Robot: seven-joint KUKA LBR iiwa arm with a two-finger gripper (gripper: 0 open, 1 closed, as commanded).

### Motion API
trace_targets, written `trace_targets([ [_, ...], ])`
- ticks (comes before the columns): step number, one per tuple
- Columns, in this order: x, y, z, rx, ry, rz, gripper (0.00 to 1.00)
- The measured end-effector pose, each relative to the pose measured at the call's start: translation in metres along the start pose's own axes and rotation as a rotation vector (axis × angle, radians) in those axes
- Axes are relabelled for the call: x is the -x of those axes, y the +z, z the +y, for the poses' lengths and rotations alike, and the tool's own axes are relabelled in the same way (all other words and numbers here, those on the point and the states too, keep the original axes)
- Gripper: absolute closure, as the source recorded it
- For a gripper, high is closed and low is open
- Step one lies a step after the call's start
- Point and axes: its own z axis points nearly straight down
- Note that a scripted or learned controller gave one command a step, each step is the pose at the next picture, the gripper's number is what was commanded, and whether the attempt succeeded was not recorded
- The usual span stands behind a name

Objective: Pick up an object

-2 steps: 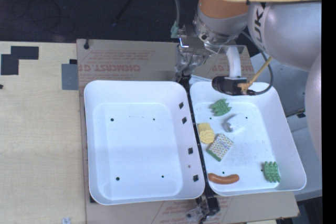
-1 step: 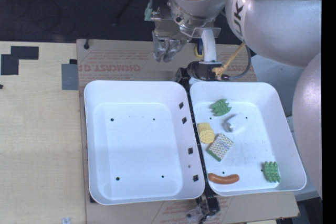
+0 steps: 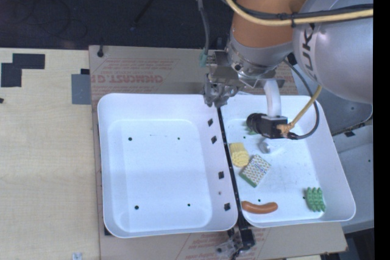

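My gripper (image 3: 214,97) hangs over the far end of the divider between the two bins, above the right bin's (image 3: 341,182) back left corner. Nothing shows in its grasp. In the right bin a yellow ridged piece (image 3: 238,154) lies beside the divider, and a green-and-white checked packet (image 3: 255,170) touches it on the near side. A red-orange sausage (image 3: 259,207) lies near the front wall. A green ridged piece (image 3: 314,199) rests in the front right corner. All of these sit well in front of the gripper.
The left bin (image 3: 116,131) stands next to the right one, sharing the divider with its black clips (image 3: 220,175). A small grey bit (image 3: 264,146) lies mid-bin on the right, and a dark green scrap (image 3: 250,123) peeks out further back. The arm's bulk overhangs the right bin's back.
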Motion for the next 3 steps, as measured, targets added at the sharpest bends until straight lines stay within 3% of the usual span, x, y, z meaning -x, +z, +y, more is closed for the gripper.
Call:
trace_targets([
  [1, 0.083, 0.054, -0.051, -0.001, 0.003, 0.002, 1.00],
  [2, 0.011, -0.024, -0.056, 0.015, -0.013, 0.006, 1.00],
  [3, 0.050, -0.009, -0.098, 0.004, -0.002, 0.003, 1.00],
])
